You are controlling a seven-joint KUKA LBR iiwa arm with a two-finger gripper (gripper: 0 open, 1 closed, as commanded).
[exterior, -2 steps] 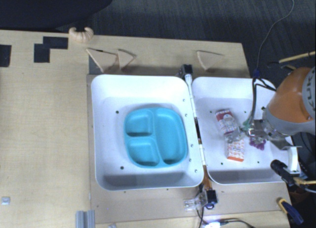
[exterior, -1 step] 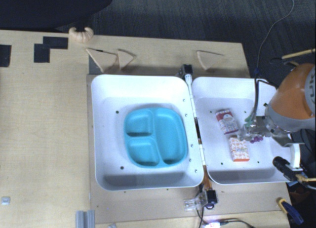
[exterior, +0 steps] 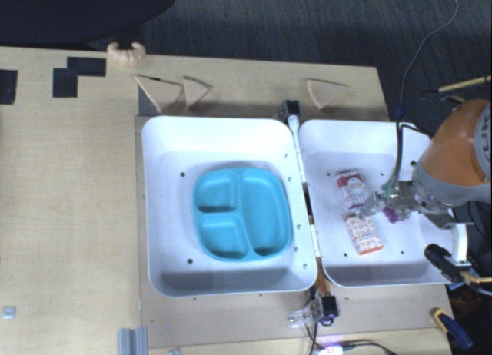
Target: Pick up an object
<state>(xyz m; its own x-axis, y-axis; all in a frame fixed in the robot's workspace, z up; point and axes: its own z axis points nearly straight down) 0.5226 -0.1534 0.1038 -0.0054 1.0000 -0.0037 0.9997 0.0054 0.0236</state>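
Bins (exterior: 165,192) white. Divided tray (exterior: 242,211) in left bin: cyan-blue. Two packets (exterior: 351,188) (exterior: 364,235) in right bin: red/white print. Bench (exterior: 69,215) pale tan wood. Arm (exterior: 461,154) grey w/ orange band.

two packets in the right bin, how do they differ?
The upper packet lies farther from the camera; the lower packet sits nearer the bin's front wall. The lower packet shows more orange-red along its bottom edge; the upper packet looks darker red. Both are small, flat, red-and-white, lying left of the gripper.
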